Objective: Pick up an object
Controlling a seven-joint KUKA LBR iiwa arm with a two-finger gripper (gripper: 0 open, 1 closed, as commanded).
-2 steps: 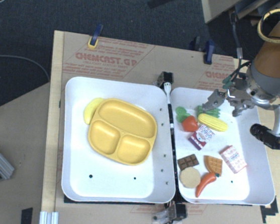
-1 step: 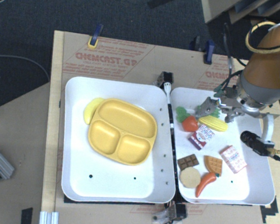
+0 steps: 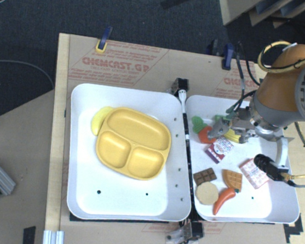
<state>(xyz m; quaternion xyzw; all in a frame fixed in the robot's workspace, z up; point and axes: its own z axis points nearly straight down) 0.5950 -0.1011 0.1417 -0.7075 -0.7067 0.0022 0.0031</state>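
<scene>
Pickup not yet made, as we judge it: our gripper [image 3: 222, 128] hangs low over the right bin [image 3: 282, 214], beside a red-and-green toy [image 3: 202, 128] lying on the bin floor. We cannot tell how the pincer stands. Lifting remains ahead.

A flat dark brown chocolate-bar piece [image 3: 205, 176] lies near the right bin's left wall, with a round beige cookie [image 3: 206, 193] just below it. An orange waffle-like wedge [image 3: 232, 179] sits beside them, touching a curved red-orange chili pepper [image 3: 223, 200]. A pink-and-white packet [image 3: 254, 174] lies further right, a red-and-white packet [image 3: 218, 149] above (partly under the arm), beside green [image 3: 198, 122] and red [image 3: 204, 134] pieces.
</scene>
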